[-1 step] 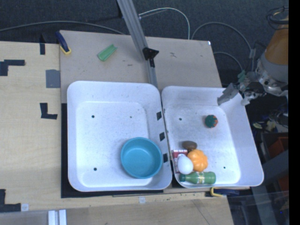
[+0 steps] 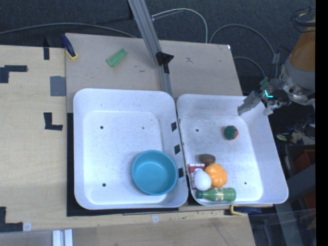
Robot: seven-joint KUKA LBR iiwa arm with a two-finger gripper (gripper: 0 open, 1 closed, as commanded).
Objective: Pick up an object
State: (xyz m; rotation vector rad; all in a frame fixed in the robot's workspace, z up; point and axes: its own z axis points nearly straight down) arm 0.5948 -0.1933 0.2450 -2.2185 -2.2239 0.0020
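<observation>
Lying on a tan table (image 2: 205,70): two shallow white bins side by side. Left bin (image 2: 102,111): one blue bowl (image 2: 154,171), upright, near the front right corner. Right bin (image 2: 256,152): one small green ball with a red patch (image 2: 230,132), alone in the back half, well apart from the rest; one brown oval piece (image 2: 207,159) just behind an orange, pumpkin-like fruit (image 2: 217,175); one white egg (image 2: 202,180) touching the orange fruit on its left; one red-and-white packet (image 2: 195,167) partly under the egg; one green bottle (image 2: 218,194) lying on its side along the front wall, just in front of egg and fruit. Gripper (image 2: 250,104) at the back right corner of the right bin, over its rim, near the green ball but apart from it, nothing visibly between the fingers; open or closed: cannot tell, too blurred. Grey arm with orange band (image 2: 303,53) at the right edge. On the table behind the bins: one green block (image 2: 117,57), one blue and yellow clamp (image 2: 68,47), one grey metal pole (image 2: 148,32) slanting up from between the bins.
</observation>
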